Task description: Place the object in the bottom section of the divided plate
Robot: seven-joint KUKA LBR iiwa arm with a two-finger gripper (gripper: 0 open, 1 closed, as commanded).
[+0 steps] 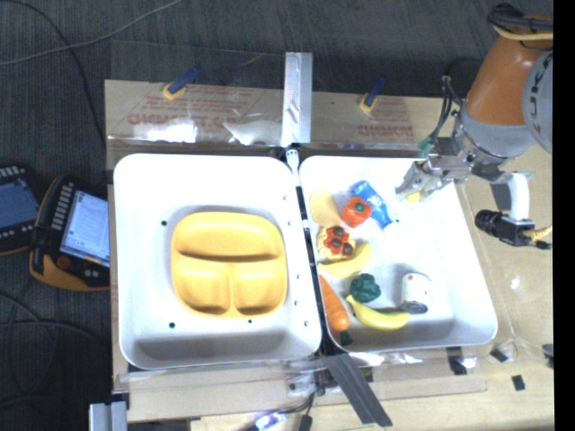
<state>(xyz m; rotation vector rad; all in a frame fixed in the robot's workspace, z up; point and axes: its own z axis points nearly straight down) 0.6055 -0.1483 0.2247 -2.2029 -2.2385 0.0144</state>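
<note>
Gripper (419, 183) over right bin (467, 268), upper corner (finger state: cannot tell). Yellow divided plate (230, 263) in left bin (144, 241).

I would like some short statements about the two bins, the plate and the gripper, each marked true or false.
1. The yellow divided plate lies in the left bin. True.
2. A banana rests on the plate. False: it lies in the right bin, near the front.
3. The gripper is above the right bin's far right corner. True.
4. The carrot lies in the left bin. False: it lies in the right bin, along the divider side.
5. The plate's sections hold no toy food. True.
</note>
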